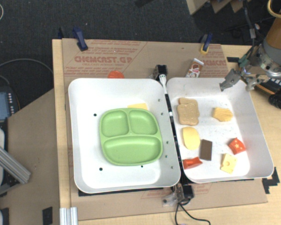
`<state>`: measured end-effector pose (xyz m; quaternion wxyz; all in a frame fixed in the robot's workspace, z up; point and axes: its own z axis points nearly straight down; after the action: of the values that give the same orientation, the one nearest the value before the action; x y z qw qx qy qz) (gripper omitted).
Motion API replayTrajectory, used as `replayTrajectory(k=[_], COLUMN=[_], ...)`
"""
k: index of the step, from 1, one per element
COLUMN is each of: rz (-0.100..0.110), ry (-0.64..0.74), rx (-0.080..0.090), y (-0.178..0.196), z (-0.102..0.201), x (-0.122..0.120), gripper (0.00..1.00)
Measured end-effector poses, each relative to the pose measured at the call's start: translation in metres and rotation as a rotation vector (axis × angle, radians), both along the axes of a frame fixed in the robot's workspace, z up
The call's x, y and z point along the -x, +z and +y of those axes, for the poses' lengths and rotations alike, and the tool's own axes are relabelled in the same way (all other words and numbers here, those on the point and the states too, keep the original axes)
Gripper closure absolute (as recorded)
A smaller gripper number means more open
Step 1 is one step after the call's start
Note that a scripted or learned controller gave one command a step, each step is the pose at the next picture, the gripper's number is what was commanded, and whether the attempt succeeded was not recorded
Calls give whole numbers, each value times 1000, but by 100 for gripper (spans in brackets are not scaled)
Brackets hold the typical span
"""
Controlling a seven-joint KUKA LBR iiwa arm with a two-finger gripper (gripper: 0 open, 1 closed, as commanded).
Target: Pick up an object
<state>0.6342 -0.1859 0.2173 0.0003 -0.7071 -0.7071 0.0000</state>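
Observation:
My gripper (237, 82) hangs over the far right corner of the right bin (257, 125), its two fingers spread apart and nothing between them. Below it the bin holds a stack of toast slices (188, 111), a tan chunk (223, 114), a yellow oval piece (191, 138), a brown chocolate slab (205, 149), a red strawberry (237, 146), a yellow cheese wedge (228, 163) and a red strip (192, 162). The tan chunk lies nearest the gripper, a little toward the front.
The left bin (79, 125) carries a green divided plate (130, 136) with a pale yellow piece (138, 107) behind it. Blue clamps (80, 39) (205, 42), a small packet (195, 68) and an orange disc (115, 74) sit on the cardboard behind the bins.

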Motion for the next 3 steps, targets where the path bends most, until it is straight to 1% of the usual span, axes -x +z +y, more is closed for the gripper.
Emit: replayTrajectory(k=[1, 2, 3], rz=[9, -3, -7], ry=[0, -5, -3], rx=[-5, 0, 3], y=[-138, -130, -121], z=[75, 60, 61], x=[90, 156, 154], gripper=[0, 0, 100])
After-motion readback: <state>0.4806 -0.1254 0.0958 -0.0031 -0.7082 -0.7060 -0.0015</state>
